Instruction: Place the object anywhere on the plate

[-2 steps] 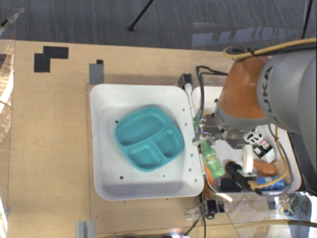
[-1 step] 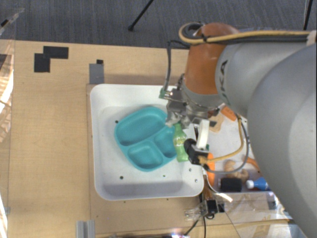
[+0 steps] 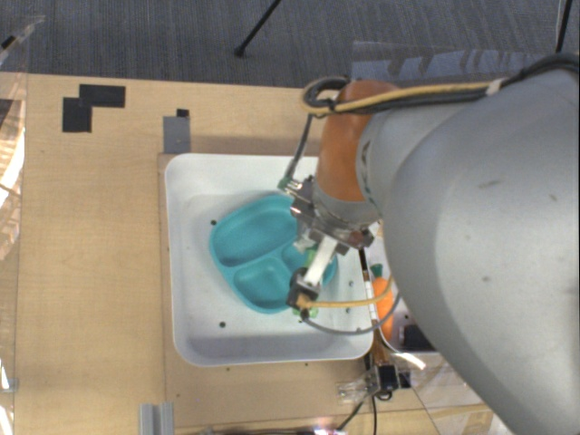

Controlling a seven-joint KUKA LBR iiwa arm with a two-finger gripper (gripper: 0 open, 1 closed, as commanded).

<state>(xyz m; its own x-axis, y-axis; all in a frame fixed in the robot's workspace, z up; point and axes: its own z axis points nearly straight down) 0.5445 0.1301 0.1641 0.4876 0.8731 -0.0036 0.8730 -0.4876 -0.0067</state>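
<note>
A teal plate with divided sections lies tilted in the left white bin. My gripper hangs over the plate's right side, under the orange-banded wrist, and the wrist hides most of it. I see nothing between its fingers from here. An orange object peeks out beside the arm at the left edge of the right bin, mostly covered by the arm.
The big grey arm body covers nearly all of the right bin. Black L-shaped markers and a grey bracket sit on the wooden bench behind the left bin. Cables and a connector lie by the bench's front edge.
</note>
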